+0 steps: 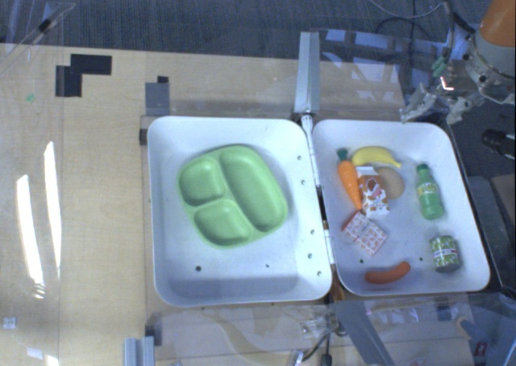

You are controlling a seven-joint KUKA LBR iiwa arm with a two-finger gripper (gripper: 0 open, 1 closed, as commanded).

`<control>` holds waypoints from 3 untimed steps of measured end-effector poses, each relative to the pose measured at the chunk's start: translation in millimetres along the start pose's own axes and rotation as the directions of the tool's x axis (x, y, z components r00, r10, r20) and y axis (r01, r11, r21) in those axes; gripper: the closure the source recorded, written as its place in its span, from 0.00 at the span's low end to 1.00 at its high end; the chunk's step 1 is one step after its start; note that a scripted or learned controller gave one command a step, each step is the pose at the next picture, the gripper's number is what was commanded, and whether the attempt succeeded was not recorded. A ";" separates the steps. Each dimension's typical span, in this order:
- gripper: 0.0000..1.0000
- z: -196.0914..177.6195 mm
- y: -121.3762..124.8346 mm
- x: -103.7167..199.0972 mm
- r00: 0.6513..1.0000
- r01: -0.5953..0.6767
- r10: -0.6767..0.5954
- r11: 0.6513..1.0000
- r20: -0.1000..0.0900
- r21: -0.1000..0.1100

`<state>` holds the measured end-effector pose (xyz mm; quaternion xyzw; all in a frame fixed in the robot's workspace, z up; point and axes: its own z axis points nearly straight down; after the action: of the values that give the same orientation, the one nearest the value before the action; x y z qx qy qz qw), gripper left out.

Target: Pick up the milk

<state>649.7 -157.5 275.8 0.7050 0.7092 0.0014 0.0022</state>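
The milk [373, 194], a small white carton with red printing, is found in the right bin [463, 195], lying on its side roughly in the middle of the cluster of toy groceries. It is flanked by a carrot [350, 184] touching or just beside its left edge, a banana [376, 155] just above it, a brownish round item [393, 183] just beside its right edge, and a red-and-white checked packet [364, 232] just below. A green bottle [429, 192], a small can [444, 251] and a sausage [388, 273] are set further off in the same bin, while a green divided plate [232, 194] is held by the left bin [169, 259]. The gripper [431, 102] is seen at the upper right, above the far rim of the right bin and well apart from the carton; its fingers [415, 106] appear to be spread apart, with nothing between them. From the gripper, the milk lies down and to the left in the view, towards the bin's centre. The carton's long axis is judged to run nearly top to bottom in the view, tilted slightly, so a grasp across its short width would be called for. Because the carrot and the brownish item crowd both long sides, little room is judged to be left for the fingers, and a neighbour could be nudged or caught instead.
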 end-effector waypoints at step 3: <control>1.00 163.7 -48.3 32.8 0.884 0.467 -0.467 0.884 0.007 -0.012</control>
<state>602.0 -125.2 111.8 0.5134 0.8581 0.0040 0.0086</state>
